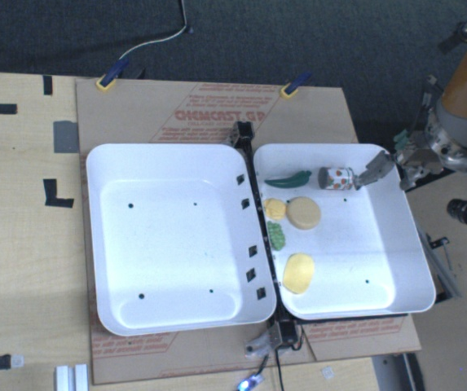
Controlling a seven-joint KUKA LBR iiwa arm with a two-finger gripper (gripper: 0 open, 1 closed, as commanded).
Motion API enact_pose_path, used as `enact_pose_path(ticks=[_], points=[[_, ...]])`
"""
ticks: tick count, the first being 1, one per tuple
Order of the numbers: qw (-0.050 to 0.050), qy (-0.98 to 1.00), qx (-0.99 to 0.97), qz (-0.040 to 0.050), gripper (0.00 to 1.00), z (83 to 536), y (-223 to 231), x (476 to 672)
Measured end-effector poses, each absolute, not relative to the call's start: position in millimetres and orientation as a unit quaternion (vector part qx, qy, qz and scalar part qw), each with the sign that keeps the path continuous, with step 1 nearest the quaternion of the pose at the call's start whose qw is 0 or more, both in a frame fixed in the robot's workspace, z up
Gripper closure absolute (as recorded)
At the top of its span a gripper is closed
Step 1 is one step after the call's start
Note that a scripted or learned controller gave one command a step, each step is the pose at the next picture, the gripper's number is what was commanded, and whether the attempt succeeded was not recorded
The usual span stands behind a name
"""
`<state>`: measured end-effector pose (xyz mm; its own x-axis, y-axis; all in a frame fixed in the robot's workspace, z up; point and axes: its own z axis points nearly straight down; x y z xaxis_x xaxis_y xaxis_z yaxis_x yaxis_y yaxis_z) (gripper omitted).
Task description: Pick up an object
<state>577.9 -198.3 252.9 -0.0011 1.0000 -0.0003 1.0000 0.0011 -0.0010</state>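
Five objects in right bin [396, 243]: two yellow, two green, one can [337, 177].

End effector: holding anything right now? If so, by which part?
Cannot be told. The end effector sits at the right bin's upper right edge, its tip right beside the small can, but no object is visibly between its fingers.

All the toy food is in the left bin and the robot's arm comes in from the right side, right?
Not quite. The camera view shows the toy food in the right bin, not the left one: a green pepper, a small can, a tan round piece and a yellow piece. The arm does come in from the right.
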Motion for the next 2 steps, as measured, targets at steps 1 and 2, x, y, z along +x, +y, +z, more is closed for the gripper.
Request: enact_pose_path(ticks=[1,2], points=[[0.007,-0.708,-0.706,0.0033,0.00,122,-149,564.9],[-0.002,-0.708,-0.706,0.0006,0.00,84,-131,625.5]])
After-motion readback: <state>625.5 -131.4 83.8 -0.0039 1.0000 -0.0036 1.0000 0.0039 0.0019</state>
